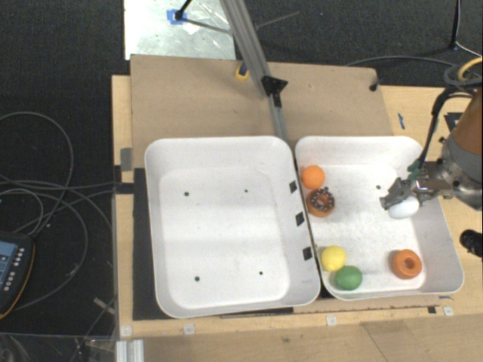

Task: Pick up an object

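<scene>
My gripper [402, 195] reaches in from the right and hangs low over the right bin [361, 228], near its right wall. A small white rounded object [404, 208] lies directly under the gripper and touches it. In the same bin an orange ball [312, 176] and a brown sprinkled donut [321, 201] sit by the left wall. At the front are a yellow ball [333, 258], a green ball [348, 277] and an orange ring [406, 264].
The left bin [219, 225] stands against the right bin, with black clips along their shared rim. A grey pole [253, 47] slants down to the back of the bins. Cables and a handheld pendant [11, 266] lie on the floor at the left.
</scene>
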`<state>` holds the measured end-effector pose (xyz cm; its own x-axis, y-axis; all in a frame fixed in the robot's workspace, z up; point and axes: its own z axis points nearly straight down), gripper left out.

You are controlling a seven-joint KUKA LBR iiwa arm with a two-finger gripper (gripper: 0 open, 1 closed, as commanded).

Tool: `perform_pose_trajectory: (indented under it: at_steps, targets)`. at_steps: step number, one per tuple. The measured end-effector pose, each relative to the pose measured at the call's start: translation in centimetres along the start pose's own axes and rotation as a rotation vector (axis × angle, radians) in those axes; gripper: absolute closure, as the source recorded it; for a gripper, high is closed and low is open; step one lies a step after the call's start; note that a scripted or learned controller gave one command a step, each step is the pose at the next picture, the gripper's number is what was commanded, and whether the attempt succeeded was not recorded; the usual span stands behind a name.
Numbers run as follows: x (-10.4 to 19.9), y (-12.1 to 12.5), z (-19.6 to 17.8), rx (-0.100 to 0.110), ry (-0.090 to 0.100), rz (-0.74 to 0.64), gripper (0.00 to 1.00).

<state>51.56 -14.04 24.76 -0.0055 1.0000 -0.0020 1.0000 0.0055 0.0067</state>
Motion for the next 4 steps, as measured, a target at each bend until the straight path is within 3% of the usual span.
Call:
perform_pose_trajectory:
  at_steps: [2, 4]
  targets:
    - [11.9, 0.1, 0.3, 0.005, 0.004, -0.006, 1.0]
    - [21.7, 0.2, 0.6, 0.007, 0.005, -0.005, 1.0]
